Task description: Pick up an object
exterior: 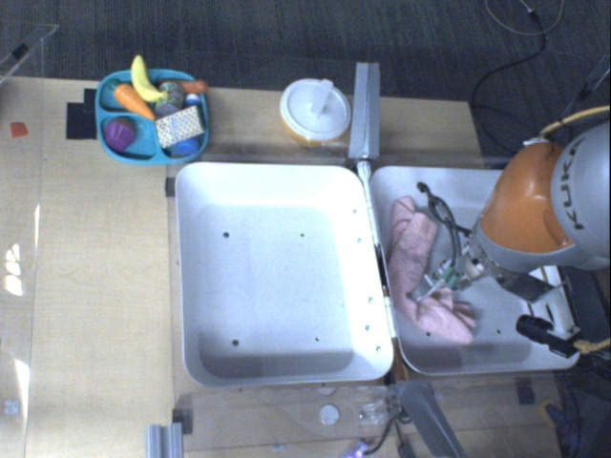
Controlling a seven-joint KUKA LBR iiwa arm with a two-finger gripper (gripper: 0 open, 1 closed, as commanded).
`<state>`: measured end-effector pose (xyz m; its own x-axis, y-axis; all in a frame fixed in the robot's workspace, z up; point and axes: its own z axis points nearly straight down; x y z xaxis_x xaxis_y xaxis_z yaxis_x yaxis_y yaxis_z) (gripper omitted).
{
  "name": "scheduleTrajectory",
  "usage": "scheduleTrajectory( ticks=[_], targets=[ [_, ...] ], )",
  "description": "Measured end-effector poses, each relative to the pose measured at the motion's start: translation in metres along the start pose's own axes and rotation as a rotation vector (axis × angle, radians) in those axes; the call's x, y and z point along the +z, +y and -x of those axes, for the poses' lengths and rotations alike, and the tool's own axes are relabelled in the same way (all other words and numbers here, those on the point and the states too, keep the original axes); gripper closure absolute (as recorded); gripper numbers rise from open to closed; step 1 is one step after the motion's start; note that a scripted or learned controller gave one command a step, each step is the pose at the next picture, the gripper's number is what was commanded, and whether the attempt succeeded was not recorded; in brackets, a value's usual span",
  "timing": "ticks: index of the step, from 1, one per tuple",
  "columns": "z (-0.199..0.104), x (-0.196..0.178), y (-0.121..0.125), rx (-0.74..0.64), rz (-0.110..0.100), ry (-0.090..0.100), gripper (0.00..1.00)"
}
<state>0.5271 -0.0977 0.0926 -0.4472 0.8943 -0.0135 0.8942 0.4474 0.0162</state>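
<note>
A crumpled pink cloth (412,246) lies along the left side of the right white bin (496,346), running from the bin's upper left down to its lower middle. My gripper (421,247) reaches in from the right and hangs over this cloth. It is open: one thin dark finger (431,201) points up-left past the cloth's top, and the other fingertip (417,297) rests near the cloth's lower fold. Nothing is held between them. The grey arm with its orange band (523,206) covers the bin's right part.
The left white bin (277,270) sits beside it, with a raised divider (377,256) between the two. Behind the bins stand a blue tray of toy food (153,114), a white lidded cup (315,110) and a grey metal post (364,113). Cables trail at the right.
</note>
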Motion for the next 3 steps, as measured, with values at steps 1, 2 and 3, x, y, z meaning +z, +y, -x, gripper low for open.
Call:
scheduleTrajectory(
  ticks=[1,2,3],
  targets=[
    [-0.025,-0.094,0.016,-0.136,-0.005,0.008,0.0],
    [0.038,-0.019,0.023,-0.152,-0.01,0.01,0.0],
    [0.067,0.003,0.07,-0.081,-0.002,0.005,0.0]
  ],
)
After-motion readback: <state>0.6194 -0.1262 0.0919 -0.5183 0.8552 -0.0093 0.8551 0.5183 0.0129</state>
